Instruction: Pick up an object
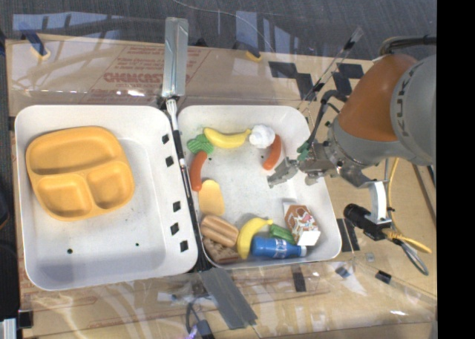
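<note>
My gripper (pixel 286 174) hangs over the right bin (pixel 245 115), near its right wall.
I cannot tell its state. A sausage (pixel 273 152) lies just beside it, a banana (pixel 226 138) at the far edge, a bottle (pixel 276 248) at the near edge.

Two bins side by side on the worktop (pixel 89 56). Left bin (pixel 96 256): sectioned tray (pixel 78 170) at 10 o'clock. Right bin (pixel 245 119): banana (pixel 225 137) at 12, hot dog (pixel 273 152) just right of it, carrot (pixel 197 169) at 9. Bread roll (pixel 220 231), second banana (pixel 252 228), bottle (pixel 278 248) clustered at 6, touching. Small box (pixel 302 225) at 5. Gripper (pixel 286 173) over the bin at 3 o'clock.
</note>
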